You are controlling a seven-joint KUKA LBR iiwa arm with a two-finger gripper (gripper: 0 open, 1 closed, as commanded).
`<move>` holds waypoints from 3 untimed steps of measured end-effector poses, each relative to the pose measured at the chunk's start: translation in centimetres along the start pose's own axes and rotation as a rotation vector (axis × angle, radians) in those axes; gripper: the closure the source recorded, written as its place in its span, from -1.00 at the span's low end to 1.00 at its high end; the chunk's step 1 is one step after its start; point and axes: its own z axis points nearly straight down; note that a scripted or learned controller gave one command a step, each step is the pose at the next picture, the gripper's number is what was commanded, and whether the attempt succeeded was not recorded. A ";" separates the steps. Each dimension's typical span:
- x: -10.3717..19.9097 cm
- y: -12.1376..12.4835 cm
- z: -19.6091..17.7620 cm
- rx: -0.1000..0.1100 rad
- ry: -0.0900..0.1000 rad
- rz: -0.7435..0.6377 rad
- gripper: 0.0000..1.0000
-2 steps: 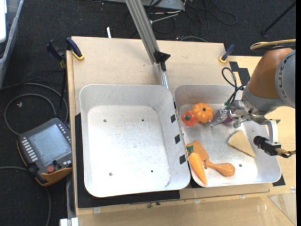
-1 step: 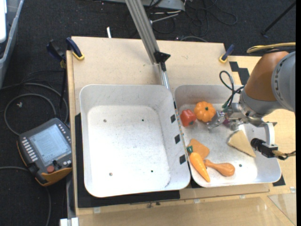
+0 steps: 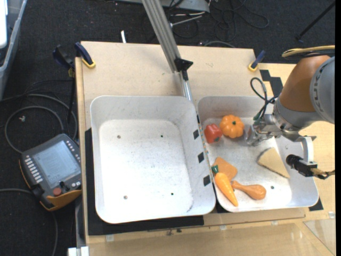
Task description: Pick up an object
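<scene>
The right bin (image 3: 298, 196) holds a small orange pumpkin (image 3: 232, 126), a red pepper (image 3: 212, 133), an orange carrot (image 3: 226, 189), an orange drumstick-shaped piece (image 3: 250, 189), a flat orange wedge (image 3: 226, 168) and a pale cheese wedge (image 3: 274, 161). My gripper (image 3: 252, 137) hangs low inside this bin, just right of the pumpkin and left of the cheese wedge. Nothing shows between its fingers.
The left bin (image 3: 106, 111) sits beside the right one. A metal bar (image 3: 162, 28) slants from the top down to the bins' divide. A teach pendant (image 3: 50, 167) lies off the bench at left. Yellow clamps (image 3: 86, 58) hold the board corners.
</scene>
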 end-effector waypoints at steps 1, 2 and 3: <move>-0.1 -0.7 -5.9 -0.005 -0.001 0.001 1.00; -0.1 -0.5 -10.5 -0.005 -0.001 -0.002 1.00; 5.7 -0.9 -11.3 0.002 0.003 -0.008 1.00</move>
